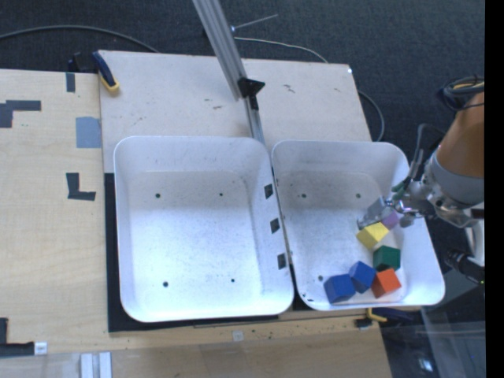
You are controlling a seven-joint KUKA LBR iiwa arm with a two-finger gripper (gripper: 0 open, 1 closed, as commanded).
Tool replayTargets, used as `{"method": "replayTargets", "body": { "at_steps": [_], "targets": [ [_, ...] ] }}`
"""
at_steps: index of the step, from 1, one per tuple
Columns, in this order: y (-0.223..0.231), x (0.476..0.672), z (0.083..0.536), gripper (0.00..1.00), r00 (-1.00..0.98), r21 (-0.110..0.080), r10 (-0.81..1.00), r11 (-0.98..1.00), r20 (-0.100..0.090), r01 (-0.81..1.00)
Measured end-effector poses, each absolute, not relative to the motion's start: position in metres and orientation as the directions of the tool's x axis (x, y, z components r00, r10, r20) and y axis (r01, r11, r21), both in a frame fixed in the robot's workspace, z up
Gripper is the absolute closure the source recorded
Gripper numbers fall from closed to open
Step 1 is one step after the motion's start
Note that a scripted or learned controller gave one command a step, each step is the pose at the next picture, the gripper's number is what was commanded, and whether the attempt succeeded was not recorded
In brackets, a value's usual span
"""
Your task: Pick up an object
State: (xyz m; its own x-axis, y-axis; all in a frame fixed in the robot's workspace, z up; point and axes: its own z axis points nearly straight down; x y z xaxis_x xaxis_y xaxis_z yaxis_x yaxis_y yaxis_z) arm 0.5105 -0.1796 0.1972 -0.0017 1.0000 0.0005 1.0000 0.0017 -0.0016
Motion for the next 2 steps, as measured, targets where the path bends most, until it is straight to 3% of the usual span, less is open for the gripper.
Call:
{"method": "replayTargets", "body": {
  "at_steps": [1, 2],
  "targets": [
    [-0.158, 0.489, 0.128, 0.00, -0.001, -0.010, 1.000, 0.001, 0.003, 1.000],
    [-0.187, 0.483, 0.270, 0.00, 0.000, 0.005, 1.000, 0.000, -0.003, 1.000]
  ]
}}
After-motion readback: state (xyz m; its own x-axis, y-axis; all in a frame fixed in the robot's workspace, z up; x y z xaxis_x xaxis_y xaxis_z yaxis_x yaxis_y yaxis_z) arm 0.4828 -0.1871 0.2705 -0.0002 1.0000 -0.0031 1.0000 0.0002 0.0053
